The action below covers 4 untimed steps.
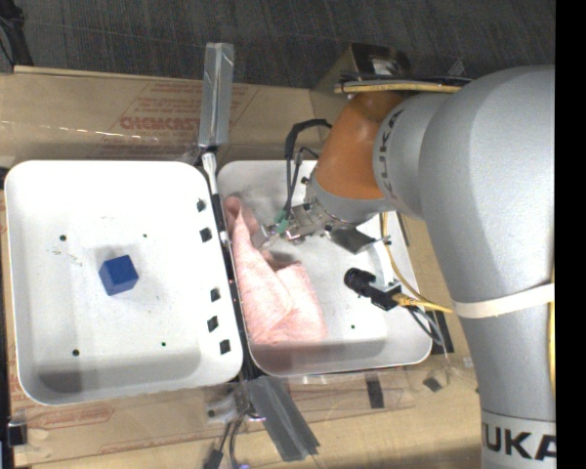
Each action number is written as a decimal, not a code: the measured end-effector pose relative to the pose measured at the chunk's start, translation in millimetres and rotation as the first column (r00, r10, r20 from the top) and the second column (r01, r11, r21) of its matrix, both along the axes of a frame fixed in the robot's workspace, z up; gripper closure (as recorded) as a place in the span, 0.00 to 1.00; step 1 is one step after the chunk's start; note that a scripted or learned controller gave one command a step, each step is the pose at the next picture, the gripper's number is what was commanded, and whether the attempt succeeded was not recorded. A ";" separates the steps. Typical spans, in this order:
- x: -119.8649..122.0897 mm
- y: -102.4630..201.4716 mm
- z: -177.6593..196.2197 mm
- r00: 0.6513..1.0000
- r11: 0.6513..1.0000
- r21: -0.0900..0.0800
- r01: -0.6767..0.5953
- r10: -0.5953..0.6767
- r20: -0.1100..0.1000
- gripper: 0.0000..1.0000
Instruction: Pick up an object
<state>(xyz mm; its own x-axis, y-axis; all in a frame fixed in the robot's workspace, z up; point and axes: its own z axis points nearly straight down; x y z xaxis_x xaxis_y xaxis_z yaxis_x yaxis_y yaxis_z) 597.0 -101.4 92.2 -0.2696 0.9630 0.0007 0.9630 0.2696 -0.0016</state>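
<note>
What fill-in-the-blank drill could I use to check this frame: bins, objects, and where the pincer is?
1. The blue cube lies in the ____ bin as the camera sees it.
2. The soft thing in the other bin is a cloth whose colour is ____.
3. The pincer sits over the upper end of the ____.
4. The band above the arm's wrist is ____.

Missing words: left; pink; cloth; orange

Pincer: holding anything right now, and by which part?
Cannot be told. The pincer sits low over the upper end of the crumpled pink cloth in the right white bin, but no cloth shows between its tips.
</note>
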 end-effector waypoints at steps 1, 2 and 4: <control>-0.1 -0.8 9.8 1.000 1.000 0.000 -0.003 0.003 -0.002 1.00; -0.1 -1.0 9.9 1.000 1.000 -0.001 -0.003 0.003 -0.002 0.00; -44.7 -2.9 -0.4 0.991 0.991 0.000 -0.130 0.130 0.000 0.00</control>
